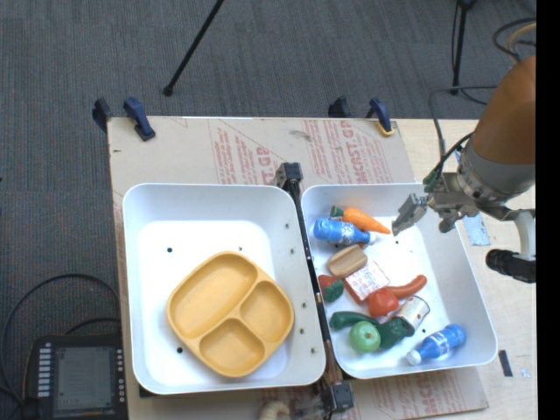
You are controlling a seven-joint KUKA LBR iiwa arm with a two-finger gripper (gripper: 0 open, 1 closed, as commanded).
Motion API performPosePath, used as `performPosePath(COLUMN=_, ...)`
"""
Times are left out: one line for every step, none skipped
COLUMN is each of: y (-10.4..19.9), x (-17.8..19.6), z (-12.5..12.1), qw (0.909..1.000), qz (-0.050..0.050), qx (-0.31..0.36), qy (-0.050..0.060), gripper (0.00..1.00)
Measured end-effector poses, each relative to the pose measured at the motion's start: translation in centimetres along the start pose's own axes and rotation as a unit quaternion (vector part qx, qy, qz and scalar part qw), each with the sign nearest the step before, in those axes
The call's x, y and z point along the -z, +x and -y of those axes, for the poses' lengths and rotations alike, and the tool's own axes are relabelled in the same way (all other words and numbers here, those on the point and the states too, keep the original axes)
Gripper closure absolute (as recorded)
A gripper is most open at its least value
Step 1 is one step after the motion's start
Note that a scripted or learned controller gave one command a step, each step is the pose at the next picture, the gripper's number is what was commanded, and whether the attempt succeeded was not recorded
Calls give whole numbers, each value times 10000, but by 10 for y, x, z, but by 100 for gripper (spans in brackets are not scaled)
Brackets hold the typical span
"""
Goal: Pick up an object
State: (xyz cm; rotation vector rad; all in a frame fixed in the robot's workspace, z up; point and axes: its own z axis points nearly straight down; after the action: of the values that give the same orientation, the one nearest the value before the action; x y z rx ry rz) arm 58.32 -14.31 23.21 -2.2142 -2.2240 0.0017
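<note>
The likeliest target, a small orange plastic carrot (366,220), lies at the upper edge of the pile in the right shallow white bin (455,265), touching a blue plastic bottle with a white cap (340,231) just below it; beyond them sit a tan hot-dog bun toy (347,260), a white-and-red packet (367,279), a red chilli-shaped toy (404,287), a green apple toy (365,336) and a second blue bottle (437,344) near the lower right corner. The two-finger gripper (407,213) hangs just beside the carrot's right tip, above the bin floor, holding nothing; whether its fingers are spread or pressed together I cannot tell. The risk, as I judge it, is crowding: carrot and bottle touch, so a descent here could pinch both, or nudge the round bottle so it rolls; the tapered carrot may also squirt out of a closing grip; a descent slightly right meets only bare floor. The left white bin (149,208) holds a yellow three-compartment tray (229,313), well apart.
</note>
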Motion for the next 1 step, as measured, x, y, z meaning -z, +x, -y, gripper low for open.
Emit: performPosePath(y=35, x=-124, z=-9, qw=10000, qz=-2, qx=-14, qy=14, gripper=0)
